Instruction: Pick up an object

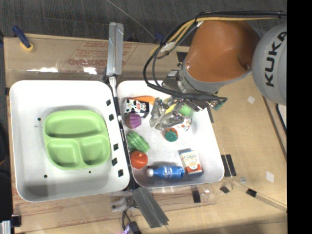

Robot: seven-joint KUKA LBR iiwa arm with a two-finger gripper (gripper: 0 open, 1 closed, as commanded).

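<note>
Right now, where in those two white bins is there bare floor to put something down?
The left white bin has bare floor all round the green divided plastic tray. In the right white bin, a patch lies between the green-and-red ball and the blue plastic bottle; under the tool it is crowded.

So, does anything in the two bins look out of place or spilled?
Nothing stands out. The green tray lies flat in the left bin. The blue bottle lies on its side among the toys in the right bin, with nothing spilled.
</note>
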